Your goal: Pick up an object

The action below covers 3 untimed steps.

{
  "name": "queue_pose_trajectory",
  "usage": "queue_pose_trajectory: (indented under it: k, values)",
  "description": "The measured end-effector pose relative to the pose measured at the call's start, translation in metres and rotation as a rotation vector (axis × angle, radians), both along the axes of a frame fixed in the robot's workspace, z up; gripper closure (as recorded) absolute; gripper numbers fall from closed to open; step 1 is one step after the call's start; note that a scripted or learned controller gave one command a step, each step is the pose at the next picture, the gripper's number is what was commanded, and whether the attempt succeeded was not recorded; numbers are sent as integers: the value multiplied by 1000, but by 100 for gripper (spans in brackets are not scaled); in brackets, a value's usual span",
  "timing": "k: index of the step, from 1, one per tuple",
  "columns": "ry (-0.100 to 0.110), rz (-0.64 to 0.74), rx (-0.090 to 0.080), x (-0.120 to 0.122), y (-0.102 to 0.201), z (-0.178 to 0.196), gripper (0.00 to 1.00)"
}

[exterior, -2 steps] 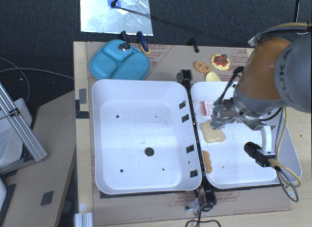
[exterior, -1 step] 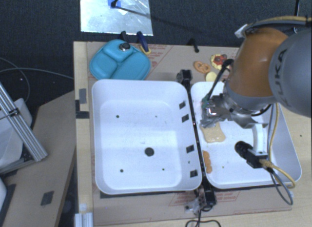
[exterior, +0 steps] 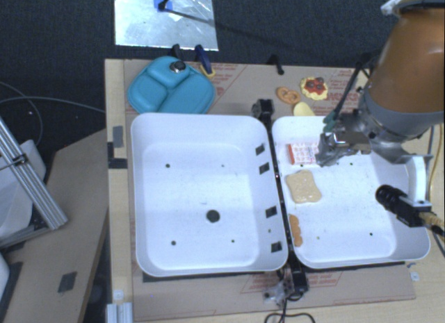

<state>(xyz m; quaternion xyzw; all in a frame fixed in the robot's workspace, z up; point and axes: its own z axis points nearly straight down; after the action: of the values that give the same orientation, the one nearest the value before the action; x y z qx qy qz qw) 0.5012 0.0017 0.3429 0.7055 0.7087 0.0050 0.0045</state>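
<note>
Gripper (exterior: pixel 332 149): hovering in right bin (exterior: pixel 361 249); finger state indiscernible. Red-white packet (exterior: pixel 301 153) lying just beside it; tan slice (exterior: pixel 303 186) sitting nearby, toward the camera.

bins (exterior: pixel 201 130): smooth white plastic | bench (exterior: pixel 236 78): matt cardboard | floor sheet (exterior: pixel 165 9): shiny metal

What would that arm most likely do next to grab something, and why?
Probably a short drop straight down. The tool hangs in the right bin, right by the red-and-white packet, with nothing seen between its tips. A tan slice lies just below in the picture as a second choice. The left bin shows just a small dark spot, so staying on this side seems sensible.
</note>
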Motion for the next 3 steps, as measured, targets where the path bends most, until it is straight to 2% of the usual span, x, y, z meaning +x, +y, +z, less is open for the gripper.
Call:
queue_pose_trajectory:
  k: [1,2,3]
  values:
    - [5,5,2,-14,45,46,100]
    - [8,7,3,-5,120,68,100]
    - [7,5,1,-5,115,78,100]
